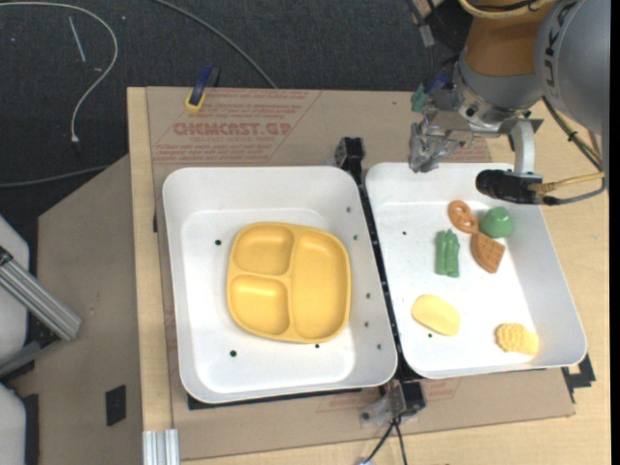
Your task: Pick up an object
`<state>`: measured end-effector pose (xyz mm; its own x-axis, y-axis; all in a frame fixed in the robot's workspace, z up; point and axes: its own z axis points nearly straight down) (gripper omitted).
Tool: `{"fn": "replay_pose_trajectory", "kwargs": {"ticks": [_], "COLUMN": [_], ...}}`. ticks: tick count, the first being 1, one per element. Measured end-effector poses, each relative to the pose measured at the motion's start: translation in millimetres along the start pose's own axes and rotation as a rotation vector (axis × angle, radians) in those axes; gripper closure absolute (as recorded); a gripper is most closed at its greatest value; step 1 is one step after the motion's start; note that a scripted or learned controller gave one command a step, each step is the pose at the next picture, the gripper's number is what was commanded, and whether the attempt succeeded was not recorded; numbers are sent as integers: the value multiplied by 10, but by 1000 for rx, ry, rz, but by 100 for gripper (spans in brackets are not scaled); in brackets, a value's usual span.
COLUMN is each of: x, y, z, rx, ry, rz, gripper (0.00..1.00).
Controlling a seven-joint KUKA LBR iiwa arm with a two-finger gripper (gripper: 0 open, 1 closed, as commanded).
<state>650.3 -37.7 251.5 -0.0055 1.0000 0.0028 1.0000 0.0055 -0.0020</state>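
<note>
My gripper [423,158] hangs over the far left corner of the right bin [407,194], with nothing visible between its fingers. Further right and nearer in that bin lie an orange pretzel [462,216], a green round fruit [497,223], a brown waffle-like piece [488,254] and a green ridged vegetable [447,254]. Toward the bin's near side rest a yellow lemon-like piece [435,315] and a yellow corn-like piece [516,338]. All of these lie apart from the gripper.
The left bin [194,260] holds a yellow divided plate [289,281]. A black clamp [350,152] sits at the far end of the divider between the bins. A black cylindrical part [507,186] of the arm overhangs the right bin's far edge.
</note>
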Motion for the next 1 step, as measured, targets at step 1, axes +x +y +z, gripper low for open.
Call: {"fn": "replay_pose_trajectory", "kwargs": {"ticks": [1], "x": [513], "y": [66], "z": [14], "rx": [-3], "ry": [-1], "rz": [1], "gripper": [100]}}
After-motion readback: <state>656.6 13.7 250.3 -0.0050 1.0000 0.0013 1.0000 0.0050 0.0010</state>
